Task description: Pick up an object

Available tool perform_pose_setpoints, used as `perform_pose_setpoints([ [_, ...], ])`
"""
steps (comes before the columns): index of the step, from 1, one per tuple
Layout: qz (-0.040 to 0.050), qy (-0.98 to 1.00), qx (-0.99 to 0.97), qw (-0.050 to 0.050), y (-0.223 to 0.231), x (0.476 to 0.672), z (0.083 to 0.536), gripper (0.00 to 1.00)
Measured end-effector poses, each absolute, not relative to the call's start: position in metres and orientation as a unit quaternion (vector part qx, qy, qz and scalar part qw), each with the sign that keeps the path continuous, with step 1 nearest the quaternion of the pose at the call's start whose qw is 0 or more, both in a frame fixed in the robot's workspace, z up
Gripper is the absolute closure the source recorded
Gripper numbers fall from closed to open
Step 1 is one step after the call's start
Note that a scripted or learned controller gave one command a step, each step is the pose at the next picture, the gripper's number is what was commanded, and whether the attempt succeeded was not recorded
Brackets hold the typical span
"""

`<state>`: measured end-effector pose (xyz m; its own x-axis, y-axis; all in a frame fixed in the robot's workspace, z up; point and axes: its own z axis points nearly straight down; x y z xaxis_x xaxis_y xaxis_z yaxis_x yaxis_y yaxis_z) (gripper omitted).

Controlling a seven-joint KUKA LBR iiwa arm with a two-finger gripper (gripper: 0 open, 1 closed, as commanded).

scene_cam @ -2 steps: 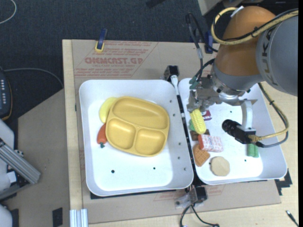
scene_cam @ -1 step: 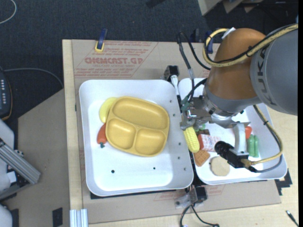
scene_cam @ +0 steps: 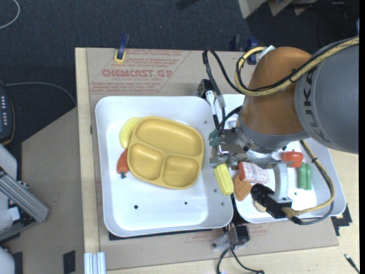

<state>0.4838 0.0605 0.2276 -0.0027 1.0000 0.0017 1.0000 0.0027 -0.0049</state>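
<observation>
Corn cob (scene_cam: 224,178) lies on the divide between the two white bins, just below the tool (scene_cam: 221,150); tool's finger state cannot be told, wrist hides it. Left of the corn, left bin (scene_cam: 114,204) holds a yellow divided tray (scene_cam: 165,152), with a red pepper (scene_cam: 122,163) at the tray's left edge. Right of the corn, right bin (scene_cam: 322,201) holds a green item (scene_cam: 305,176). Cardboard-covered bench (scene_cam: 91,84), dark carpet around.

A divided tray (scene_cam: 165,152) lies in the left bin (scene_cam: 114,170); a corn cob (scene_cam: 224,178) straddles both bins' shared edge.
</observation>
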Motion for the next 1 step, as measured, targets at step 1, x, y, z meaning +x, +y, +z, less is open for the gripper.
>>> perform_pose_setpoints([
  [1,0.0009,-0.708,-0.706,0.002,0.0686,0.4760,0.2309,1.00],
])
